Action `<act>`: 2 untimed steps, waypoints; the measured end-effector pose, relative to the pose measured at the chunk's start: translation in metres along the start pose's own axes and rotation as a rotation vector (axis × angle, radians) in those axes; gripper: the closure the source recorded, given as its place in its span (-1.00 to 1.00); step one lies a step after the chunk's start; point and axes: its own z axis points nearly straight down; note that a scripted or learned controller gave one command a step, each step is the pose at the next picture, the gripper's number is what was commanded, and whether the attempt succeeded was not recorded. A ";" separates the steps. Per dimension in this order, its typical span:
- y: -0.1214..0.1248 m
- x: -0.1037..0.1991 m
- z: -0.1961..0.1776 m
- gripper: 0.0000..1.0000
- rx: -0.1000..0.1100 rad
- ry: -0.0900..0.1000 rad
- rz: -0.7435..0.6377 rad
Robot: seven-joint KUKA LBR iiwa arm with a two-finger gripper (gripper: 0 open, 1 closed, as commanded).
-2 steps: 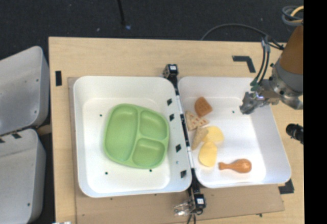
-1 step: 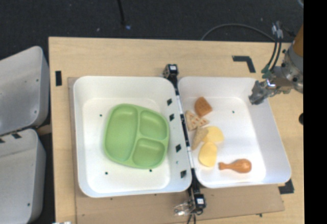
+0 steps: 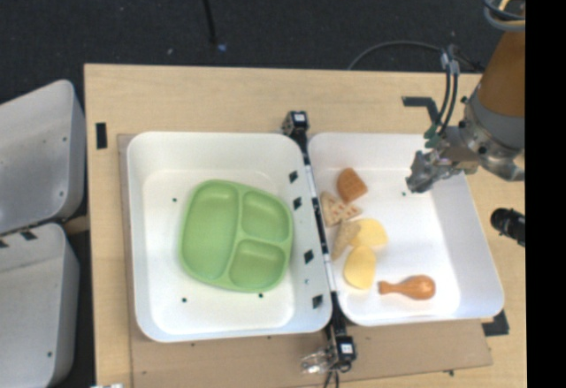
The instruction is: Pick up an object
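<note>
five food pieces in right bin

At the right of the frame the gripper is hovering over the right bin, where food pieces are lying along its left side beside a drumstick, while a green divided plate is sitting in the left bin.
</note>
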 end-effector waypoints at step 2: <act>-0.020 0.097 0.004 1.00 0.002 0.000 0.000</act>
